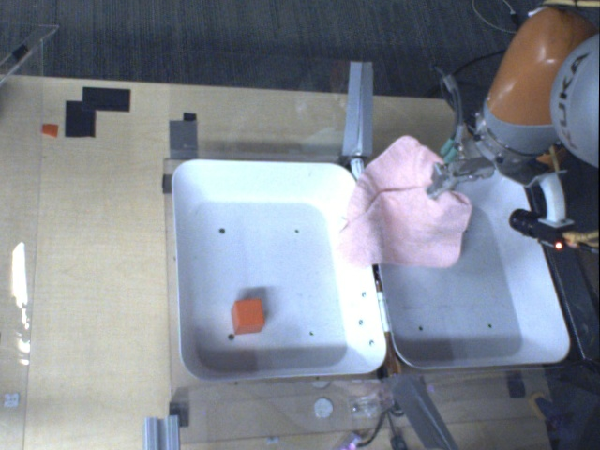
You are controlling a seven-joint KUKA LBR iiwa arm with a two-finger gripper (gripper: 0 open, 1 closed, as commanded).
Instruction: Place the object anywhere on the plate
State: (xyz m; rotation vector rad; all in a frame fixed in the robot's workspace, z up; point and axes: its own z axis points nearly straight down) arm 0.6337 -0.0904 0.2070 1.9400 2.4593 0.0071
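A pink cloth (405,209) hangs crumpled over the divide between the two white bins, most of it above the right bin (478,336). My gripper (448,174) is at the cloth's upper right corner and is shut on a pinch of it. A small orange block (248,316) lies in the left bin (262,251), near its front left. I see no plate distinct from the bins.
Black shapes (92,109) and a small orange square (50,130) sit on the bench at the far left. A grey metal post (357,111) stands behind the gap between the bins. The arm's orange band (530,59) is at the upper right.
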